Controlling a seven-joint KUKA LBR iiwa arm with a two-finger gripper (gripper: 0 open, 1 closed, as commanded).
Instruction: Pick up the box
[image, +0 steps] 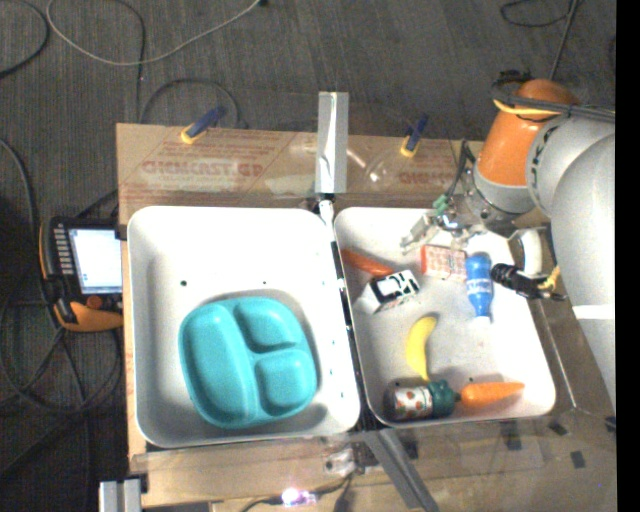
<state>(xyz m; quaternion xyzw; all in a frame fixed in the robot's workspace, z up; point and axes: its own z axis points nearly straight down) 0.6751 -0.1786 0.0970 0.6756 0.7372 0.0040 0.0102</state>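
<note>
A small red and white box (443, 262) lies flat in the upper middle of the right bin (540, 345). My gripper (433, 227) hangs just above and behind the box's far edge, near the bin's back wall, under the orange wrist band (510, 150). The view does not show whether it touches the box. A second small packet, black and white (395, 287), lies a little to the box's left.
The right bin also holds a blue bottle (479, 284), a banana (421, 344), a can (409, 400), an orange carrot (490, 393) and an orange piece (365, 264) by the left wall. In the left bin (160, 260) sits a teal divided plate (250, 360).
</note>
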